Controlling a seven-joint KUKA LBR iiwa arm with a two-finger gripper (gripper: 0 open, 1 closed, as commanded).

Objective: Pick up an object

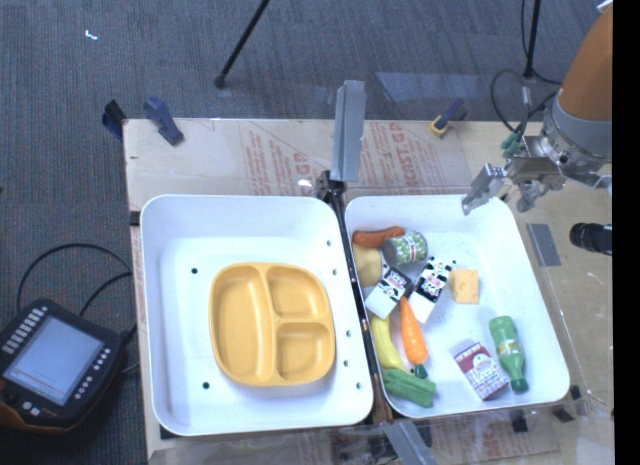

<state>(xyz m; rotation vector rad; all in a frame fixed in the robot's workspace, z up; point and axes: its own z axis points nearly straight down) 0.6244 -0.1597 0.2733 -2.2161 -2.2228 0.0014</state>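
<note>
My gripper (502, 191) hangs above the far right corner of the right bin (540, 288), open, with nothing between its fingers. Below it the bin holds a green can (406, 248), a sausage (376, 236), two black-and-white milk cartons (385, 294) (432, 281), a cheese block (464, 285), a carrot (412, 331), a banana (385, 343), a green vegetable (410, 386), a red box (480, 371) and a green bottle (508, 353). The gripper touches none of them.
The left bin (170, 253) holds a yellow divided plate (270, 323). A grey upright post (349, 133) stands behind the seam between the bins. A tripod leg (250, 23) crosses the floor at the back, and a teach pendant (55, 363) lies at lower left.
</note>
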